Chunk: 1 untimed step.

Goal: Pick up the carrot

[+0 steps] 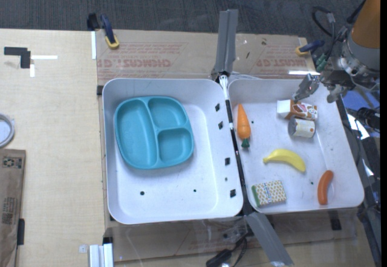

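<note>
I judge the pick barely begun: the carrot (243, 123) lies untouched at the right bin's (347, 199) nine o'clock edge, while my gripper (308, 87), fingers apart on nothing, hangs toward one o'clock, well apart from it.

**Colours I see across the two bins**

I see a turquoise three-compartment plastic plate (154, 132) in the glossy white left bin (121, 199). The white right bin (344, 196) holds an orange carrot with a green tip (243, 124), a yellow banana (285, 159), a red-orange sausage (325, 187) and a green-and-tan speckled packet (268, 192).
</note>
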Available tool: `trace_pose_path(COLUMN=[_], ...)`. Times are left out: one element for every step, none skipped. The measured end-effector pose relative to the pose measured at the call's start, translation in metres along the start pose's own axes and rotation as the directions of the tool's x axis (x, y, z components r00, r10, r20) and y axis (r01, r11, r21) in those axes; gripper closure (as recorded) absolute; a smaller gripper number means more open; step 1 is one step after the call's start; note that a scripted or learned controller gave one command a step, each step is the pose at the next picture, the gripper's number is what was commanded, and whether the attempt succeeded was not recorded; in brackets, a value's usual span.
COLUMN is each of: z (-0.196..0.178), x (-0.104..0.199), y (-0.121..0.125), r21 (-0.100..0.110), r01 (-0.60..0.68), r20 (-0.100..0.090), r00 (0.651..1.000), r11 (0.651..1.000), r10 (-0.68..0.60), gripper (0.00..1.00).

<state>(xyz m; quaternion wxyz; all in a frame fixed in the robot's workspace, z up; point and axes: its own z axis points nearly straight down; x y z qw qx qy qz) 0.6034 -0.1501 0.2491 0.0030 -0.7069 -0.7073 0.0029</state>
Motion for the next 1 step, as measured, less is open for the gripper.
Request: trace_pose_path(z=[0.1201], x=[0.0229], y=[0.043], r21=[-0.01], r01=[0.192], r20=[0.003], r00=[0.981], r11=[0.981], r10=[-0.192], gripper=[0.0])
